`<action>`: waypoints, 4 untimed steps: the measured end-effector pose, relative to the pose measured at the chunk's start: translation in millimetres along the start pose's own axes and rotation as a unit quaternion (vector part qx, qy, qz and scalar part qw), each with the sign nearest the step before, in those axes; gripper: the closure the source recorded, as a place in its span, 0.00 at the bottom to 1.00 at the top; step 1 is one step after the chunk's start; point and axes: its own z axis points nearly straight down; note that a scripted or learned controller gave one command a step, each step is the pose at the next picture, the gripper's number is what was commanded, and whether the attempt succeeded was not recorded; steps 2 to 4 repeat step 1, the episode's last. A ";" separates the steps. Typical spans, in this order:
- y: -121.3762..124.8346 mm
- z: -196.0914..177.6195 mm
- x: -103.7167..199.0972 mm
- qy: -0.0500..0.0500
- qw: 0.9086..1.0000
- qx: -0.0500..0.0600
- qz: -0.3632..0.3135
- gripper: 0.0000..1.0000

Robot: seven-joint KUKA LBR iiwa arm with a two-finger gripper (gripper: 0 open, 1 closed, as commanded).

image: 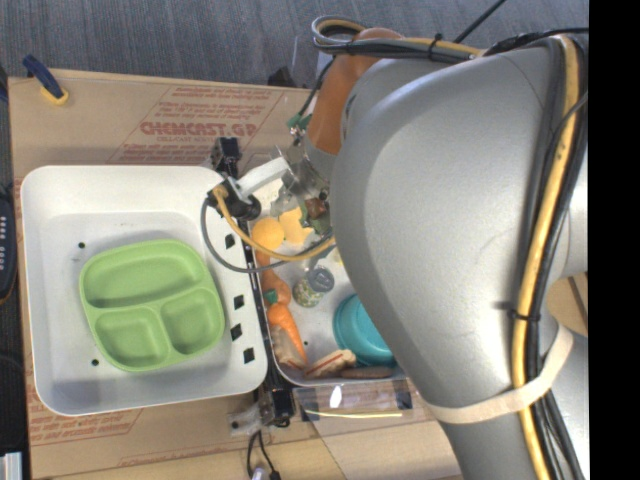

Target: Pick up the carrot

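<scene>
Carrot (283, 325): likely light, stiff, smooth toy, tapered, lying by right bin's (262, 176) left wall; grip mid-body across width; claw state cannot be told.

The arm's grey shell (450, 218) looks smooth and glossy, the green tray (150, 303) matt plastic, the bench cardboard (150, 118).

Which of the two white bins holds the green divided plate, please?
The left bin: the green divided plate lies in it, whereas the right bin holds the carrot.
</scene>
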 end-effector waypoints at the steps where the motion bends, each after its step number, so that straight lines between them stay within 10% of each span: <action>1: 0.0 0.0 0.0 0.000 1.000 0.000 0.000 0.00; 4: 0.0 0.0 0.0 0.000 1.000 0.000 0.000 0.00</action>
